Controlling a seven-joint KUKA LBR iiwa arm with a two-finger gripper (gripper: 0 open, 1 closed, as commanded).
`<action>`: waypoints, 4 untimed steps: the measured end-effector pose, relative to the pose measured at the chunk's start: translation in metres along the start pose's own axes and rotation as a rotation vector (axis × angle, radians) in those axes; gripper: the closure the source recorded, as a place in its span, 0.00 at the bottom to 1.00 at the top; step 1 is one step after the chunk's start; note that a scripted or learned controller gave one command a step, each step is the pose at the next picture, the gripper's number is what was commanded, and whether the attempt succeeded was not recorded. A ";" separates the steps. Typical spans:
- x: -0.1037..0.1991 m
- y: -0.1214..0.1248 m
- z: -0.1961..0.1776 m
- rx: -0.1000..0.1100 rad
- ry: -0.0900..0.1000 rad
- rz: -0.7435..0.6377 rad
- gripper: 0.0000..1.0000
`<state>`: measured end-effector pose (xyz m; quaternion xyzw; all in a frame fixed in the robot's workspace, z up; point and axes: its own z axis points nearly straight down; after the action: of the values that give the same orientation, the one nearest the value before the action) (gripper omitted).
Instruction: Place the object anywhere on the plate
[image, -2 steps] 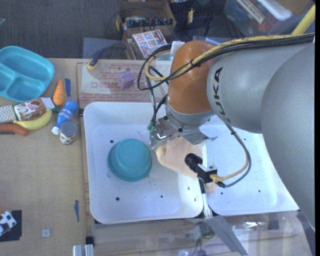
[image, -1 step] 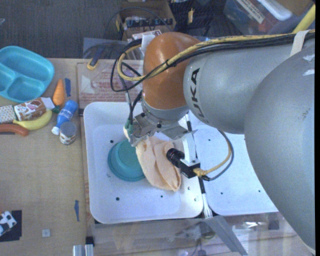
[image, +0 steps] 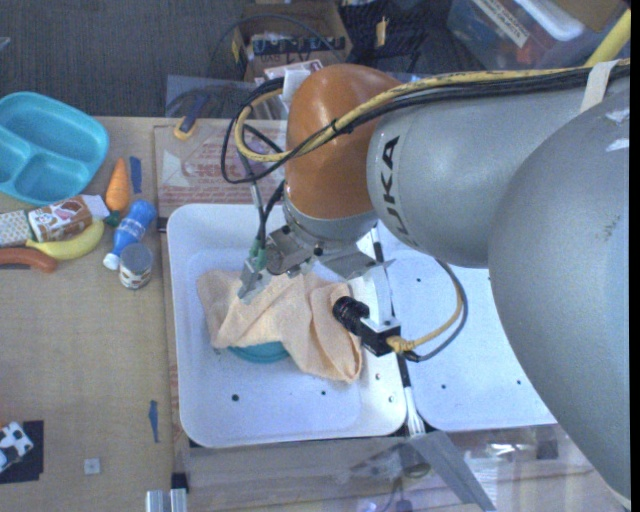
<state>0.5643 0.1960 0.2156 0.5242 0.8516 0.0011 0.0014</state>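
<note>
Cloth (image: 285, 320), pale yellow and crumpled, lay in the left white bin (image: 200, 400), draped over a teal plate (image: 258, 352) so that a mere sliver of the plate's rim peeked out beneath the cloth's lower edge; the gripper (image: 250, 280) hung over the cloth's upper left part, its tips down at or just above the fabric; whether the pincer was clenched or released could not be told, since the wrist hid most of it; the grey arm (image: 480, 170) with its orange band (image: 335, 130) reached in from the right and covered much of the right bin (image: 480, 380); a black cable fitting (image: 350, 312) sat over the cloth's right fold; on the bench (image: 80, 380) to the left lay a blue divided tray (image: 45, 145), a carrot (image: 119, 185), a banana (image: 70, 245), a small bottle (image: 130, 228) and a can (image: 136, 266), all well apart from the cloth.
</note>
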 end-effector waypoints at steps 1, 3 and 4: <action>-0.004 -0.036 0.084 -0.017 0.008 0.316 0.00; 0.046 -0.043 0.097 -0.078 0.013 0.878 0.00; 0.055 -0.043 0.097 -0.071 0.032 1.147 0.00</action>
<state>0.5016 0.2261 0.1179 0.9018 0.4305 0.0382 0.0052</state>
